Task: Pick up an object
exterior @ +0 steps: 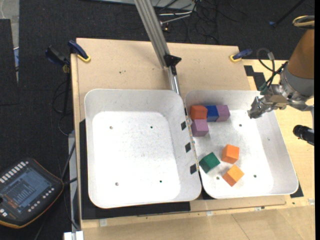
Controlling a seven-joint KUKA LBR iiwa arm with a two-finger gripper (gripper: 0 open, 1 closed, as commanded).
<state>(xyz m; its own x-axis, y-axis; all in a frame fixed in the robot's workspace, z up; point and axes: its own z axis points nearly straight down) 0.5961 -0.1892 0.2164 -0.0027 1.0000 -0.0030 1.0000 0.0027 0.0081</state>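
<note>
The right bin (270, 149) holds several small blocks. An orange-red block (198, 112), a blue block (212, 112) and a purple block (222, 112) sit in a row near its far left corner, with another purple block (200, 127) just in front of them. A green block (209, 161) and two orange blocks (230, 153) (233, 175) lie nearer the front. My gripper (255, 111) hangs over the bin's far right part, well right of the row, with nothing seen between its tips.
The left bin (100, 134) lies beside the right one. A slanted metal pole (152, 26) runs down to the gap between the bins. Blue-and-yellow clamps (77, 50) (240, 55) hold the board's far corners. A teach pendant (25, 191) rests at lower left.
</note>
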